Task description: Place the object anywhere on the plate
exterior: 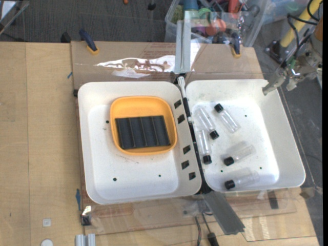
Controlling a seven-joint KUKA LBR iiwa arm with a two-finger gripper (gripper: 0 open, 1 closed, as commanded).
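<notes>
Clear plastic vials with black caps lie scattered in the right white bin, well apart from the orange plate, which bears a black ribbed block. They are probably light, stiff, slick and roll-prone, so pinch across the barrel. The gripper hovers at the bin's rim, and I cannot tell its state.

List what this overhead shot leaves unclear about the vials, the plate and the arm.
- Clear vials in the right bin: see-through bodies blend into white; exact count uncertain.
- Orange plate: a dark ribbed insert covers its floor.
- Arm: cut off by the right edge; pincer state unreadable among cables.
</notes>
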